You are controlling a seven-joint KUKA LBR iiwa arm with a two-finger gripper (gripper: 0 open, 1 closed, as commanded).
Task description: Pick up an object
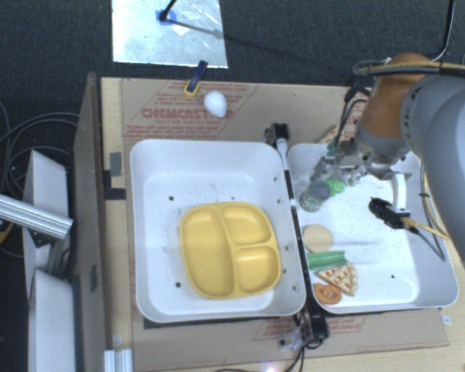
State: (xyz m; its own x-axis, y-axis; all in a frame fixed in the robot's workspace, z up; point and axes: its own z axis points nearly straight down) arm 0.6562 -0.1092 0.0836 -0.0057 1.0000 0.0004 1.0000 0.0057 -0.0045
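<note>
Reading "CHEMCAST", cardboard [187, 113] behind bins [217, 155]

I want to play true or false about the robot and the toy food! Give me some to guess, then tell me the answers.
1. The yellow tray sits in the left bin. True.
2. The yellow tray is full of food. False: its compartments hold nothing.
3. The toy food lies in the right bin. True: a round tan piece, a green piece and an orange wedge lie near its left wall.
4. The arm reaches in over the left bin. False: the gripper is over the right bin.
5. A white egg-shaped thing lies on the cardboard outside the bins. True.
</note>
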